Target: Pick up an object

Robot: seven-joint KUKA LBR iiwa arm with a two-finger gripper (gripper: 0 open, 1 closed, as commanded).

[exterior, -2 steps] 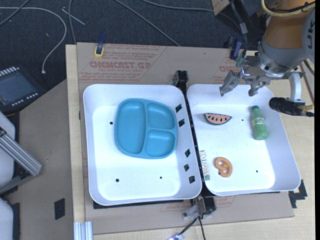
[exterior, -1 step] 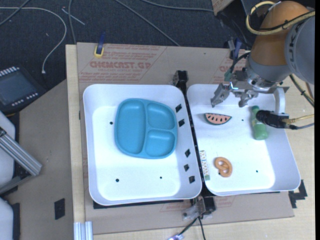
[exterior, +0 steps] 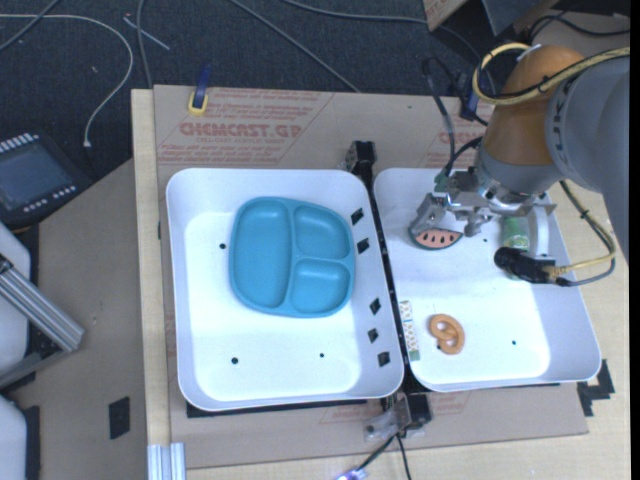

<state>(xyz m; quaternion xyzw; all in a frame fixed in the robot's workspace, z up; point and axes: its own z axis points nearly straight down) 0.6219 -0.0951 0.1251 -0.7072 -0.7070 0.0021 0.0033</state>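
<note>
The gripper (exterior: pixel 447 220) hangs low over the right bin (exterior: pixel 560 353), toward the bin's ten o'clock, and whether it is wide or narrow I cannot tell. A watermelon slice (exterior: pixel 436 238) lies touching its tip at about seven o'clock — nothing shows it being gripped. At three o'clock from the gripper sits a small green object (exterior: pixel 515 232), near it. A pretzel (exterior: pixel 447 332) lies at six o'clock, well apart. In the left bin (exterior: pixel 200 368) rests a blue divided plate (exterior: pixel 291 256) — at nine o'clock from the gripper.
</note>
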